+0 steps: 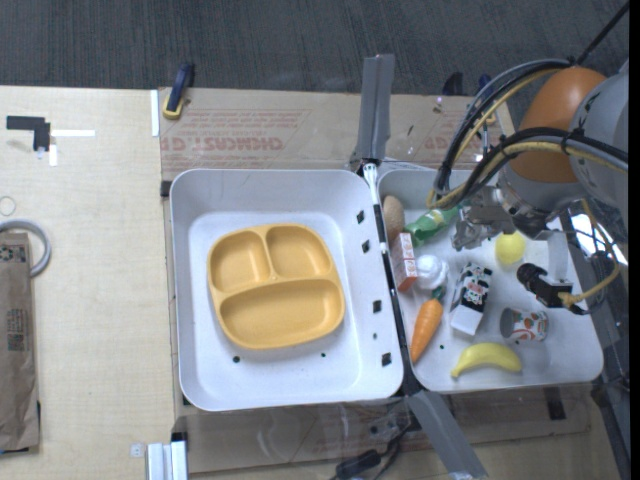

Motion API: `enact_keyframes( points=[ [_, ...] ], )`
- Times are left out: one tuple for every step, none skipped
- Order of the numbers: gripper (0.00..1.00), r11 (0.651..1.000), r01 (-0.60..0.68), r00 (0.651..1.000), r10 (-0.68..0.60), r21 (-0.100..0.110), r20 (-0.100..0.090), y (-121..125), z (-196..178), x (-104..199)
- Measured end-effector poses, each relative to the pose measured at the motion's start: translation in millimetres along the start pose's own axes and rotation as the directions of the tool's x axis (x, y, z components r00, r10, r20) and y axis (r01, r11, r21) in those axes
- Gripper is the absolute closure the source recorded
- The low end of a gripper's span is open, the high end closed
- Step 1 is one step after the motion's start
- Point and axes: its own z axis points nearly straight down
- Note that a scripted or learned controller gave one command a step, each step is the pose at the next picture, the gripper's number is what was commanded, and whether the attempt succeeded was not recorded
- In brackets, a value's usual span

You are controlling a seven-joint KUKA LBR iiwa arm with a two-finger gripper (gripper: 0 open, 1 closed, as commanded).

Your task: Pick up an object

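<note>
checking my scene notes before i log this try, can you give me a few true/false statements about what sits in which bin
1. The yellow divided plate lies in the left bin. True.
2. The banana lies in the left bin. False: it lies in the right bin, near its front edge.
3. The carrot lies in the right bin, close to the wall shared with the left bin. True.
4. The plate's compartments hold a lemon. False: they hold nothing; the lemon is in the right bin.
5. The arm reaches over the right bin. True.
</note>
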Motion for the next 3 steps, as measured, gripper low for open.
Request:
enact_keyframes(
  points=[
    [1.00, 0.984, 0.180, 0.984, -0.180, -0.001, 0.000, -5.5, 24.2, -54.7],
    [1.00, 0.940, 0.341, 0.940, -0.341, -0.004, 0.002, 4.6, 25.3, -99.6],
    [1.00, 0.822, 0.570, 0.822, -0.570, -0.005, 0.005, 59.3, 24.5, -96.3]
  ],
)
